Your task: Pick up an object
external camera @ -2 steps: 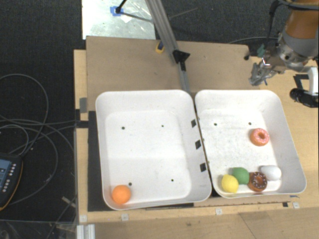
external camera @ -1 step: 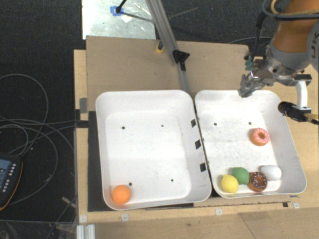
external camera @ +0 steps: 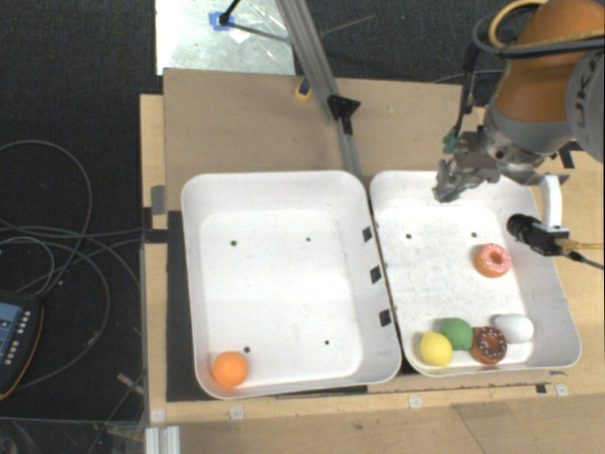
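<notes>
Tool [external camera: 448, 189] hangs over the right bin's [external camera: 558, 291] far edge, grip state unclear; no readable writing anywhere.

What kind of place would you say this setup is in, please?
Probably a robotics lab's grasping test bench: a robot arm over two white bins holding toy foods such as a pink donut, with loose cables on the dark floor.

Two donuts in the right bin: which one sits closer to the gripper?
The pink-frosted donut, alone by the right bin's right wall, is closer to the gripper. The chocolate donut lies farther, in the near-edge cluster.
</notes>
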`<state>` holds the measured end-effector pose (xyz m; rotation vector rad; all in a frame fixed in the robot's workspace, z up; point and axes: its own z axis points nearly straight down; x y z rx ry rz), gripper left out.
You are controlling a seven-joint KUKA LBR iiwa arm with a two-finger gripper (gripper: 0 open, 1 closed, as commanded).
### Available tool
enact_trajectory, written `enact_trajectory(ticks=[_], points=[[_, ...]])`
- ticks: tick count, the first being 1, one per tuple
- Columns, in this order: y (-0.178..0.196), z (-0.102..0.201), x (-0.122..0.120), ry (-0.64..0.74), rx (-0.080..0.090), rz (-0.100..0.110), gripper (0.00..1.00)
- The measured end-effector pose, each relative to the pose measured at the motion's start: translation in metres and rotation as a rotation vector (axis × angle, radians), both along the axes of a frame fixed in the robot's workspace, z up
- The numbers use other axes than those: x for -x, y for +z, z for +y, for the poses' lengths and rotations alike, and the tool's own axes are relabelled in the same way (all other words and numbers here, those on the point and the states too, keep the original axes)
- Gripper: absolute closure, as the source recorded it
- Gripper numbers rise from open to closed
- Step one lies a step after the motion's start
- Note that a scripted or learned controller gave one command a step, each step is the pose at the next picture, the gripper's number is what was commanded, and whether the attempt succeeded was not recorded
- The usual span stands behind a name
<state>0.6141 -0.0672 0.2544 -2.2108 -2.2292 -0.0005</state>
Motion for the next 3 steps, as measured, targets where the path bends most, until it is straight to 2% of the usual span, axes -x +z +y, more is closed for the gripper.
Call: enact_trajectory(ticks=[3], points=[[-0.032, 0.139, 0.061, 0.002, -0.001, 0.001, 1.00]])
